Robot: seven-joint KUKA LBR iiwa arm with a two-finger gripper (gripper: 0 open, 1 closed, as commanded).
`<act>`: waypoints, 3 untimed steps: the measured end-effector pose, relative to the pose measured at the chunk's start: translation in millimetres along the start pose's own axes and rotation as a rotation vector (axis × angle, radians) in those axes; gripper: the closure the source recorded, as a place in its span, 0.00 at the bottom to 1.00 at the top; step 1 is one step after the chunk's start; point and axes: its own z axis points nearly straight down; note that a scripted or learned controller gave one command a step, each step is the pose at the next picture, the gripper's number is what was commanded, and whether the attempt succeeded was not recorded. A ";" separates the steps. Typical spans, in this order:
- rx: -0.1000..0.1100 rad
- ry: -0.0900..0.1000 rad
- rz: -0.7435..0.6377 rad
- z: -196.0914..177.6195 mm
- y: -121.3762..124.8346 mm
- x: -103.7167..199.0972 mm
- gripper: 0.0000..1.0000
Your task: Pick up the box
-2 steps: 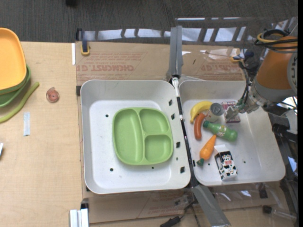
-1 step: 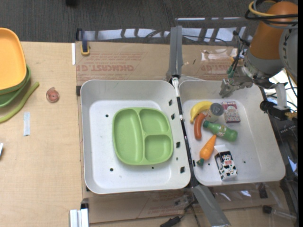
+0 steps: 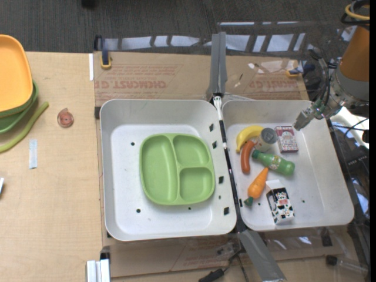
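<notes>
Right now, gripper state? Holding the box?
Gripper: above the right bin's far right edge, nothing between its fingers; open or closed cannot be told.

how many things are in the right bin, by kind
In the right bin:
boxes: 2, pink box, cow-print box
fruit and veg: 2, banana, carrot
sausage: 1
green bottle: 1
grey can: 1
total: 7

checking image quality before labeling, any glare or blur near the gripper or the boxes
Camera view: the gripper is small and soft, its outline smeared; bright glare sits on the bench edge just right of it; the pink box and the cow-print box are evenly lit, print unreadable; the right bin wall shows mild sheen.
</notes>
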 end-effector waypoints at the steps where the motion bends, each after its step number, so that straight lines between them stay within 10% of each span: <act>1: 0.003 0.002 0.462 3.3 -23.6 51.3 1.00; 2: 0.004 0.001 0.460 -5.0 -23.5 50.7 1.00; 3: 0.000 0.000 0.314 94.3 21.4 15.5 1.00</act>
